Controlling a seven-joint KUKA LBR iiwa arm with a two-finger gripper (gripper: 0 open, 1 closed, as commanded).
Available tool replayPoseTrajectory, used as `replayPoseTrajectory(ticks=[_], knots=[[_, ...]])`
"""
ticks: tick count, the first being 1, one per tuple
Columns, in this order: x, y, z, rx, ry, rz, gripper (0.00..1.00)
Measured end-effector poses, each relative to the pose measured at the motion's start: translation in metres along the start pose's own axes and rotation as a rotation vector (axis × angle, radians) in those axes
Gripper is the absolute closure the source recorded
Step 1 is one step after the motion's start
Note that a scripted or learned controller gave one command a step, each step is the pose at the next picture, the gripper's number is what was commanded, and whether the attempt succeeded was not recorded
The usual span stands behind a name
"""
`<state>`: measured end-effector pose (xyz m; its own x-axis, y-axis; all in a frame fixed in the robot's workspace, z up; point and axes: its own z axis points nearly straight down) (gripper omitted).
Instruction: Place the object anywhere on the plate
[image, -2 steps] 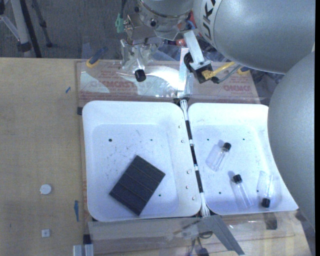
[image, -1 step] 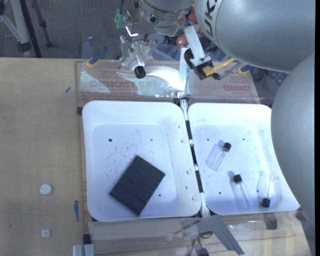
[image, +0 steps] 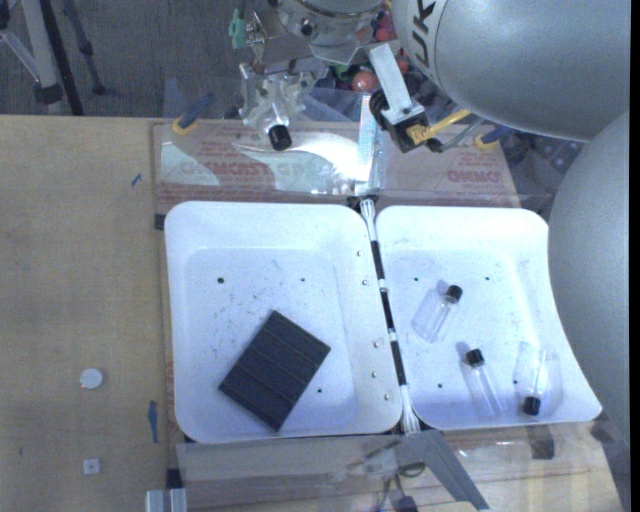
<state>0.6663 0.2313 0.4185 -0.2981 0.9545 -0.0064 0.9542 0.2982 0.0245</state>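
Lying at 7 o'clock in left bin (image: 190, 250): dark plate (image: 275, 369). Right bin (image: 530, 250): three clear vials (image: 437, 310), black caps. Gripper (image: 278, 125) at 12 o'clock; jaws' opening indeterminate.

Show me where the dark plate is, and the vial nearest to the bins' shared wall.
dark plate (image: 275, 369), camera view, middle of its ribbed top face
vial (image: 436, 309), camera view, middle of its clear body
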Motion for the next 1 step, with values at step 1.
replayPoseTrajectory(ticks=[1], knots=[[0.0016, 0.001, -0.0106, -0.006, -0.002, -0.002, 1.0]])
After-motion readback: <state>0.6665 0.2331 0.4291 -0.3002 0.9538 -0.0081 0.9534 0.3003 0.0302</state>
